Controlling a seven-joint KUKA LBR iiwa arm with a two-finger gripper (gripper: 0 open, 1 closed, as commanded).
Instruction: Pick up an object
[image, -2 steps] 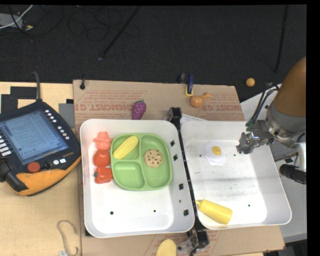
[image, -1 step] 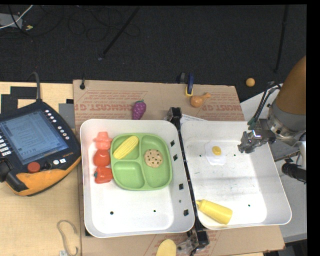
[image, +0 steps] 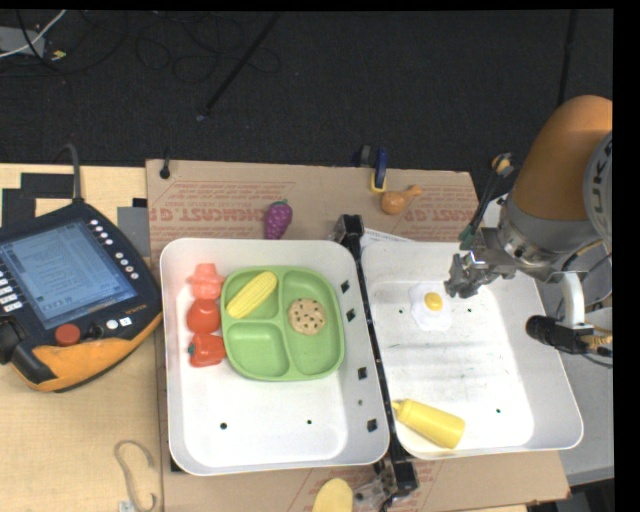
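Your gripper (image: 466, 277) hangs over the upper middle of the right bin (image: 540, 420), just beside the toy fried egg (image: 432, 303), which lies flat on the bin floor to its left. From this slanted view you cannot tell how far the fingers are parted; nothing is visible between them.

Judging by its look, the fried egg is a light plastic toy, stiff and smooth, so likely slippery. It is very low: a flat white with a small raised yolk. You have little height to grip, so come straight down and pinch across the narrow white, or close on the yolk bump; a shallow approach would probably just push it along the bin.

An easier target may be the yellow mustard bottle (image: 430, 421), lying on its side at the near left corner of the same bin. It appears rounded and rigid, with a body thick enough to span; take it across the middle, square to its long axis, so it doesn't roll out.

The green divided plate (image: 284, 358) with corn (image: 249, 293) and cookie (image: 306, 316) sits in the left bin (image: 260, 440), well apart from you.
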